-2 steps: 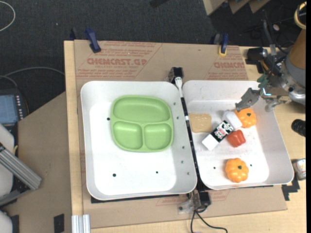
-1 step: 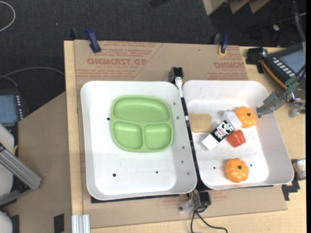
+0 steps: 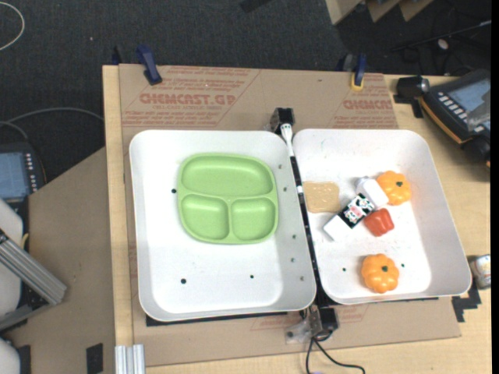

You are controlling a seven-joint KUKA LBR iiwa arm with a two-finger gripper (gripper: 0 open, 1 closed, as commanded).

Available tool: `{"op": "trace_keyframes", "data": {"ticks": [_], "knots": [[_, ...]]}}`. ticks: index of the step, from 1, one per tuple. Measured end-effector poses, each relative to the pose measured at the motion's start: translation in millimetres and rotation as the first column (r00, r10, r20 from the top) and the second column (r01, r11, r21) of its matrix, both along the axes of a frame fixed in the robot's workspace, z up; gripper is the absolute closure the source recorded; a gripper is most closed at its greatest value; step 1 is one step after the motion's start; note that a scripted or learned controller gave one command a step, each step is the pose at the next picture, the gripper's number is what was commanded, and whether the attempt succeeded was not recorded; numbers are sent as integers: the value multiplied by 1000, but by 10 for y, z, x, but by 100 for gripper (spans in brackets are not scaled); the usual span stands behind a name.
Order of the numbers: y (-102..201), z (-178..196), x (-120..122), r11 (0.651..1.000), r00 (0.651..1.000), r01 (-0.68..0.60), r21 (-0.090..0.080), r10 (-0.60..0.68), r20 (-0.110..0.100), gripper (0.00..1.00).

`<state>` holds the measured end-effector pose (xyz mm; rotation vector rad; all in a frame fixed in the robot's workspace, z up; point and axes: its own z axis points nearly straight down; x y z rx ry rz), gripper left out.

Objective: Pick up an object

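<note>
Nothing picked up yet: two small pumpkins (image 3: 380, 273) (image 3: 394, 188), a red pepper (image 3: 380, 222), a black-and-white carton (image 3: 355, 210) and a tan slice (image 3: 320, 196) lay in the right bin (image 3: 444, 209); green divided plate (image 3: 228, 198) sat in the left bin (image 3: 152, 232); could not tell the gripper's state

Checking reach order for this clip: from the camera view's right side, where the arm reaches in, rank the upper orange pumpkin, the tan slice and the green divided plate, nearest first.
1. Upper orange pumpkin, in the right bin, toward its right half.
2. Tan slice, same bin, by its left wall.
3. Green divided plate, in the left bin.
</note>
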<state>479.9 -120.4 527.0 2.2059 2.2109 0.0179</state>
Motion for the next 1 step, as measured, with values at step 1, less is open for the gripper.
{"op": "trace_keyframes", "data": {"ticks": [1], "knots": [[4, 15, 4, 1000, 1000, 1, 2, -1, -15, 100]]}}
